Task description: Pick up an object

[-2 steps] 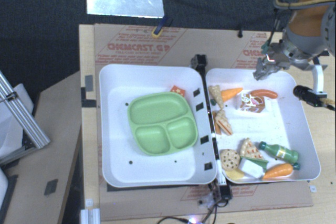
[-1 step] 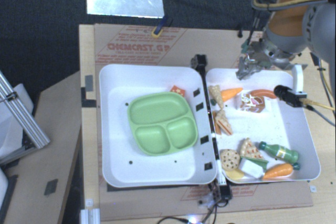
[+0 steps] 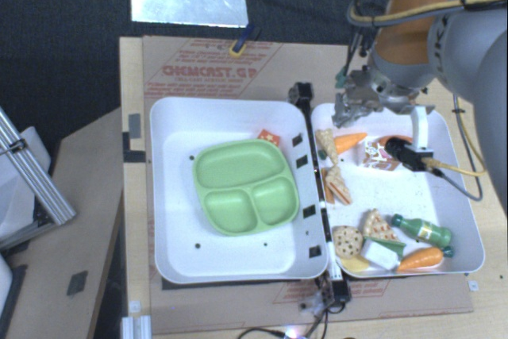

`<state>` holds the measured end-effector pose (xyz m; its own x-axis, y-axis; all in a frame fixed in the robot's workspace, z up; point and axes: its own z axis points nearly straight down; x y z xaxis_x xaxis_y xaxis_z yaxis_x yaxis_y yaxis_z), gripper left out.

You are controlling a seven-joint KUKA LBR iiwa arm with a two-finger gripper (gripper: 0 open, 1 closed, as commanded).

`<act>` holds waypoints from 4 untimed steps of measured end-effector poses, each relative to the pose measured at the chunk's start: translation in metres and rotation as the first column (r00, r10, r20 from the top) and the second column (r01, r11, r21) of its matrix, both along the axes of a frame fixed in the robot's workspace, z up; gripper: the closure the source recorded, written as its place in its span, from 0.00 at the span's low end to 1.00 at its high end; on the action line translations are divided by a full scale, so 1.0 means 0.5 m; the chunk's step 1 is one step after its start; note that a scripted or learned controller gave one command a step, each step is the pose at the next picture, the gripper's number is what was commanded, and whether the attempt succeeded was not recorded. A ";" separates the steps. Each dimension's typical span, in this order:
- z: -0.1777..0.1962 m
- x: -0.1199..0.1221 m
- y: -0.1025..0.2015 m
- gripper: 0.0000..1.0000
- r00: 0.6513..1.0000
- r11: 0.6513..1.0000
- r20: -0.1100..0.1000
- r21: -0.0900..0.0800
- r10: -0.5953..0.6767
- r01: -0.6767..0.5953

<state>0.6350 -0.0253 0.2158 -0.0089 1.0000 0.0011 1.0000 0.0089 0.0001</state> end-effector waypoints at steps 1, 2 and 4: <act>-0.010 -0.043 0.107 1.00 1.000 1.000 -0.001 0.002 0.001 -0.001; -0.001 -0.073 0.173 1.00 1.000 1.000 -0.001 0.001 -0.001 0.001; 0.017 -0.089 0.172 1.00 1.000 1.000 0.000 0.000 -0.007 0.007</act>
